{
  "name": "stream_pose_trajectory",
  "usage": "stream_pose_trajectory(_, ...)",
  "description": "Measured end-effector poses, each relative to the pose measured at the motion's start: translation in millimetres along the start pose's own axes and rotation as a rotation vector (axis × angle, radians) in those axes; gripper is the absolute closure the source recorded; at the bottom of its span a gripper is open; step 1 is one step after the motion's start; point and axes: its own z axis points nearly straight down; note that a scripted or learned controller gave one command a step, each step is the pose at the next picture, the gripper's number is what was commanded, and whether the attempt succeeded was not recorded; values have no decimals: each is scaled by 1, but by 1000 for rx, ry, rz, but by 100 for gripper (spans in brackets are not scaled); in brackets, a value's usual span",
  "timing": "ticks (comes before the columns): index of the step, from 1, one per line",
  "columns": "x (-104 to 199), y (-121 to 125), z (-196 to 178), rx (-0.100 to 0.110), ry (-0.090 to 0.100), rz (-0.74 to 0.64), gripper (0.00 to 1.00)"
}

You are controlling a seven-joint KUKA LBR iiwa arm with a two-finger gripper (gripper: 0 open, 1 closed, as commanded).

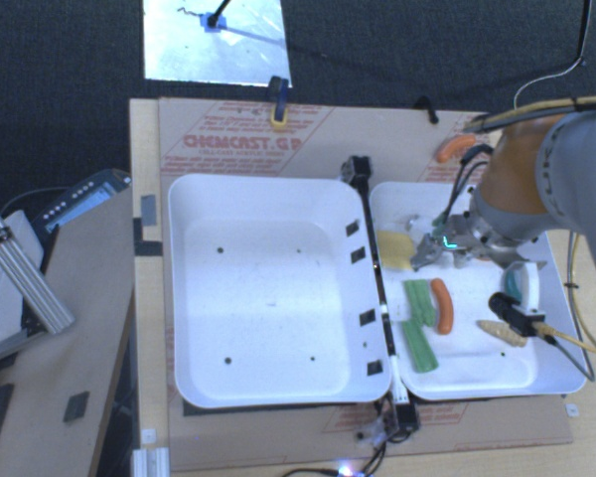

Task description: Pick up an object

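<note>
**Several small items on offer, gripper down by the yellow one**

Camera view: the gripper [429,253] sits low in the right-hand bin [477,376], just beside a yellow lump [394,249] near that bin's left wall. Honestly can't tell if it's open or clamped, it's too blurry. The other close candidates are the orange sausage-shaped piece [441,306] and the green strip [416,300], lying side by side. My guess is it's all light toy stuff. The sausage looks smooth and likely to roll, so grab it across the middle.
</note>
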Motion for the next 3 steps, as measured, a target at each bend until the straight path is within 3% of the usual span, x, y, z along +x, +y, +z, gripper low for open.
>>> stream_pose_trajectory(1,8,-63,23,12,2,4,0)
stream_pose_trajectory(2,7,-58,10,0,-1,2,100)
stream_pose_trajectory(3,74,-33,-84,-5,1,-8,100)
